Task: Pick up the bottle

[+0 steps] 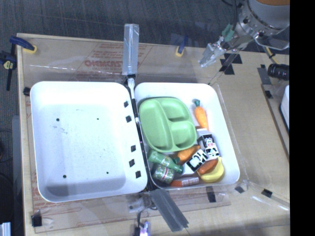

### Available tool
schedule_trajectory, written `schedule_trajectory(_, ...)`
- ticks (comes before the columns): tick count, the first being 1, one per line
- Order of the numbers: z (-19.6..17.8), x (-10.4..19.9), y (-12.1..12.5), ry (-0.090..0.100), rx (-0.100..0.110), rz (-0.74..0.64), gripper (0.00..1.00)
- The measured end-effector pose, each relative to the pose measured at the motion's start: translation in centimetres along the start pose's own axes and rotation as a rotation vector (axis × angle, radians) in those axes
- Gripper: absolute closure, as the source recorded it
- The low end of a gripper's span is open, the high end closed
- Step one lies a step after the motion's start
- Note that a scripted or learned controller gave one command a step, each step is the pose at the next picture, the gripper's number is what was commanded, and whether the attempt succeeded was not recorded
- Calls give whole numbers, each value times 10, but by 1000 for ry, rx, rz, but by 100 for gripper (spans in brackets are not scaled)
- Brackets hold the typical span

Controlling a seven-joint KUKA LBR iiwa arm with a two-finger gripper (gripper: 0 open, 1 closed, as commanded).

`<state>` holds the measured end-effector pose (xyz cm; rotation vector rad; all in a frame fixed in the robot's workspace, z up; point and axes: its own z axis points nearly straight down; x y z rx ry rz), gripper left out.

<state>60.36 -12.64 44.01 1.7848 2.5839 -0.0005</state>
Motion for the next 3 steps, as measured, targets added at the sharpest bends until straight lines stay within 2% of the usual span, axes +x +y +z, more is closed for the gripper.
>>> schedule_trajectory(1,-3,-34,31,0,1,142,100)
schedule_trajectory(2,-3,86,89,2,1,-189,100)
schedule_trajectory(3,-14,87,90,1,1,-194,100)
